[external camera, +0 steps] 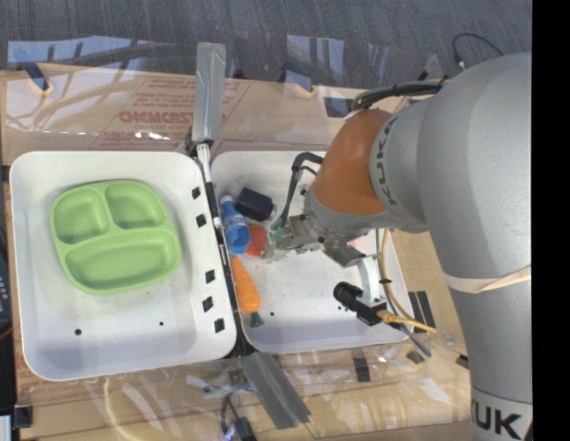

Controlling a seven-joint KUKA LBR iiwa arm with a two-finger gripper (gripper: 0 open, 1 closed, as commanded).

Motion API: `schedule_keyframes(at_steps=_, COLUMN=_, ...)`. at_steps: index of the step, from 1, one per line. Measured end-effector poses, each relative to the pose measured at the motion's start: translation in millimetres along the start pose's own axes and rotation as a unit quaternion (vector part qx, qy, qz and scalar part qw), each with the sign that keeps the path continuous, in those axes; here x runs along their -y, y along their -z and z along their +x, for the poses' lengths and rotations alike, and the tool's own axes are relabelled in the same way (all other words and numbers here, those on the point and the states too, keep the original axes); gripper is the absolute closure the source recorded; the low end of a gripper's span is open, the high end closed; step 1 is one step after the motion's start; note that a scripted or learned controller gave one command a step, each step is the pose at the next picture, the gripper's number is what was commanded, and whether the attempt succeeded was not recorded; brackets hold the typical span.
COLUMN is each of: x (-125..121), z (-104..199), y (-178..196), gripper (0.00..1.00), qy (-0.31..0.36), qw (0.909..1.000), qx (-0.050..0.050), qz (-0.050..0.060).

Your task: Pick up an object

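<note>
I can't tell how my gripper [283, 237] is set; it sits low in the right bin [303, 333], beside the blue bottle [234, 228] and black block [255, 203]. A carrot [245, 285] hugs the divider. The floor toward the near edge lies open.
</note>
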State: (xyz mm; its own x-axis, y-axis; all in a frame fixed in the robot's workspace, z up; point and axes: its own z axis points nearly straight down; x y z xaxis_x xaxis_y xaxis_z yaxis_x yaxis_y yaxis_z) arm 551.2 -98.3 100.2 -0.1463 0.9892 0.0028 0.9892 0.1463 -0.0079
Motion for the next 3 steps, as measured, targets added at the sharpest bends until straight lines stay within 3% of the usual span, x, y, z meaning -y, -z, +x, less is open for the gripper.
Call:
schedule_keyframes(at_steps=1, x=0, z=0, y=0, gripper=0.0, qy=0.0, qw=1.0, qx=0.0, qz=0.0)
schedule_keyframes(at_steps=2, x=-57, z=-18, y=-8, gripper=0.0, qy=-0.023, qw=0.9997, qx=0.001, qz=-0.002)
schedule_keyframes(at_steps=3, x=-110, z=73, y=94, gripper=0.0, qy=0.054, qw=0.9985, qx=0.002, qz=-0.005)
